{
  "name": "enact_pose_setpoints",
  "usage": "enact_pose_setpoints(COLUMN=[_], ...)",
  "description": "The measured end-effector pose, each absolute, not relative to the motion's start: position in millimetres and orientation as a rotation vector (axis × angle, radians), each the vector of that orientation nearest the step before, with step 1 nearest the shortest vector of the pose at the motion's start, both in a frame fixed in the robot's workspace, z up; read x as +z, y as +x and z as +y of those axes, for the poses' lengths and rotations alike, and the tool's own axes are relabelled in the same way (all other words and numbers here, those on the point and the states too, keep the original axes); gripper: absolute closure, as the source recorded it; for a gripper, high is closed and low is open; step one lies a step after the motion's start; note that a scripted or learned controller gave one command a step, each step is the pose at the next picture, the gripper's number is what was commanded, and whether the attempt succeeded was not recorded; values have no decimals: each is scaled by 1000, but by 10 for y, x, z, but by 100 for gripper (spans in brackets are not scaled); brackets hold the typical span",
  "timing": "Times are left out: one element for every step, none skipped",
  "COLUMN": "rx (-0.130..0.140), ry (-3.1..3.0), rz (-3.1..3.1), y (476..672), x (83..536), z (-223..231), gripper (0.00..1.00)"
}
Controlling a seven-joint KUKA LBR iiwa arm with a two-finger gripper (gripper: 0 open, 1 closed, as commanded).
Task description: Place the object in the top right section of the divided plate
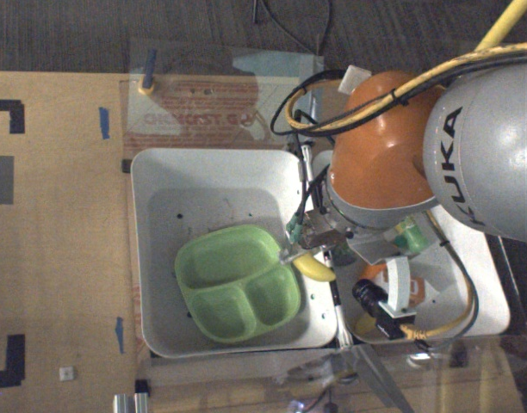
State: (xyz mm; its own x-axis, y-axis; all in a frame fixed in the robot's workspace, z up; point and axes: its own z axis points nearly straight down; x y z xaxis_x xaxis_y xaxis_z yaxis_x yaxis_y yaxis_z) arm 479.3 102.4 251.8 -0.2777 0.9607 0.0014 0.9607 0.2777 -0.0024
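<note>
- Banana (314, 268), yellow and curved, lies just past the right edge of the green divided plate (184, 269), at the wall where the two white bins meet, directly beneath the hand (308, 237).
- Whether the hand is open, closed or gripping the banana cannot be told from above; the arm (479, 162) and its orange band cover most of it.
- The plate sits at a slant in the left bin (160, 188), one long section toward the far side and two smaller ones toward the near side, none of them holding anything.
- Judged from this, the placement is not yet made: the banana is beside the plate, not in a section.
- First risk: with the plate turned, "top right" is easy to misread, and a drop could land in the small right-hand section or across a divider ridge.
- Second risk: a curved fruit let go near the rim may rock and slide off onto the bin floor, or roll over the wall into the right bin (492, 308).
- Third risk: the hand hangs close to the plate's rim; a low sideways move could nudge the light plate and shift the target.
- Fourth risk: if the grip is shallow or missing, the hand may travel on without the banana.
</note>
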Motion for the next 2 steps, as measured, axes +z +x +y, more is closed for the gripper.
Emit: enact_pose_setpoints(rx=[-3,-3], ry=[-1692,-1627], rz=[-2649,-2690], y=[5096,5532], x=[2593,3944], z=[932,1758], gripper=[100,100])
